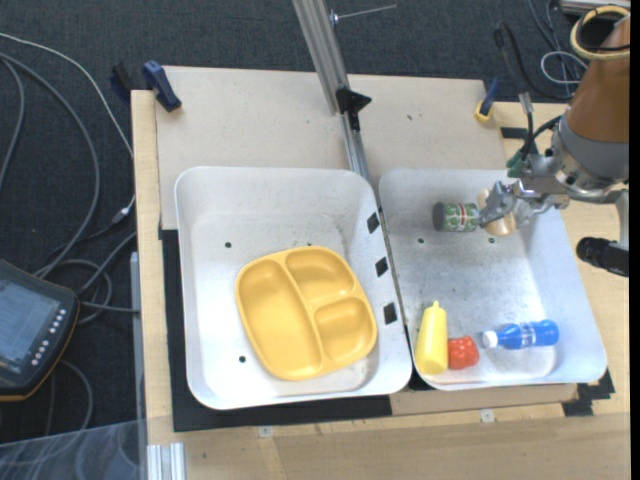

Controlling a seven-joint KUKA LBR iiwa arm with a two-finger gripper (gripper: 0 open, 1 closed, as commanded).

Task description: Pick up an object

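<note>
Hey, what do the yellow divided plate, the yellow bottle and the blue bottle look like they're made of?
The yellow divided plate looks like molded plastic: uniform color, soft sheen, rounded compartment ridges. The yellow bottle also appears plastic, opaque and smooth, possibly a toy squeeze bottle. The blue bottle seems glossy plastic with a white cap; its material is harder to tell from here.

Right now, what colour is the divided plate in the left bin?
Yellow: the divided plate, seen in the camera view.
</note>
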